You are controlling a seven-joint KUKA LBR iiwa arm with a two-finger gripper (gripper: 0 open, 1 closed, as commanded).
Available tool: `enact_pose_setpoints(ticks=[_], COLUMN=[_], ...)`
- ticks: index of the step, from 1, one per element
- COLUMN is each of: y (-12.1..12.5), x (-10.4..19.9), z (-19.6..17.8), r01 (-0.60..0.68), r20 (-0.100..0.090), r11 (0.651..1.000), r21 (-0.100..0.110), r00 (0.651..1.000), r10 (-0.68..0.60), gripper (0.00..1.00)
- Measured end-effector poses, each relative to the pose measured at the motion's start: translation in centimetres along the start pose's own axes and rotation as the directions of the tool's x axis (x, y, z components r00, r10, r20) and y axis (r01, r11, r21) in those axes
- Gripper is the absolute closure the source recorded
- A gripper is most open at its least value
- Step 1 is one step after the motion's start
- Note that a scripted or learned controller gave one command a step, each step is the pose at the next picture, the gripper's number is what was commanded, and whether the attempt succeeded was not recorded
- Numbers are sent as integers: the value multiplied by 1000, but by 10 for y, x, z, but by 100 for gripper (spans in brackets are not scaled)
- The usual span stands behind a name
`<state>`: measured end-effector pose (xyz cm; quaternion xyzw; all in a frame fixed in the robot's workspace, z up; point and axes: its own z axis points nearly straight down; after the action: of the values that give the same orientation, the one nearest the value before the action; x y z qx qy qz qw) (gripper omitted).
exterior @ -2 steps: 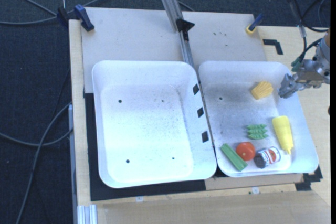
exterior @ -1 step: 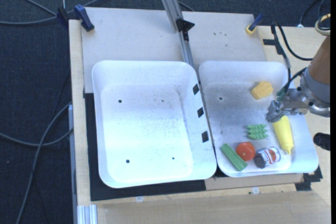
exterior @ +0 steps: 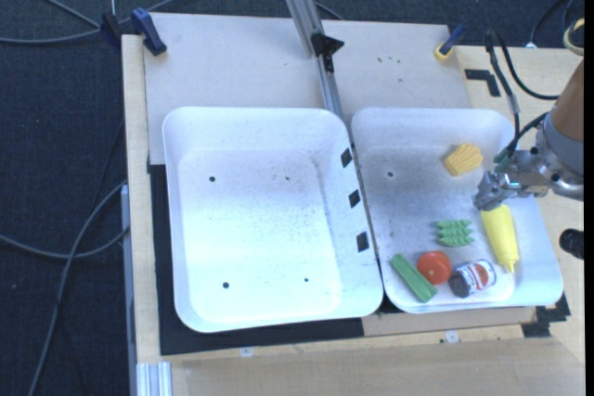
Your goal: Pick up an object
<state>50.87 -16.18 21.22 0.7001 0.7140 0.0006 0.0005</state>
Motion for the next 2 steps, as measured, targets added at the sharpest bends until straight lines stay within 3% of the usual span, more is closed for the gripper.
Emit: enact_pose_setpoints(ticks=[2], y=[1], x=[0], z=[-21], r01=[0], r20=[0], r11=[1000], r21=[-2], r00=[1000], r10=[0], gripper=[100])
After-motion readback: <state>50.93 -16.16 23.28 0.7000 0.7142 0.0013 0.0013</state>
